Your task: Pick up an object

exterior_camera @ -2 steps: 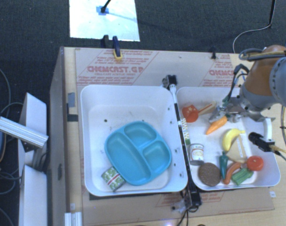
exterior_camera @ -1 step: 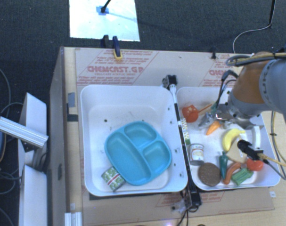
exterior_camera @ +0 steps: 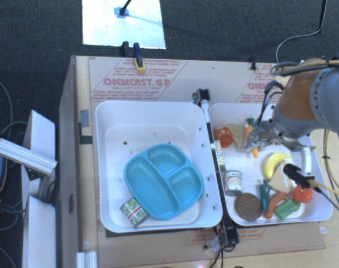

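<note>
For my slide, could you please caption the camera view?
Arm's gripper low in toy-filled right bin; blue tray in left bin.

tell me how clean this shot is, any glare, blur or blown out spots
Camera view: a bright sheet on the dark floor behind the bench is blown out to near white; the blue tray in the left bin is evenly lit with crisp edges; the gripper over the right bin looks soft and smeared, so its details are hard to read; the banana stays sharp.

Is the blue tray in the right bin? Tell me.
No, the blue tray lies in the left bin, beside a small green and white carton.
</note>
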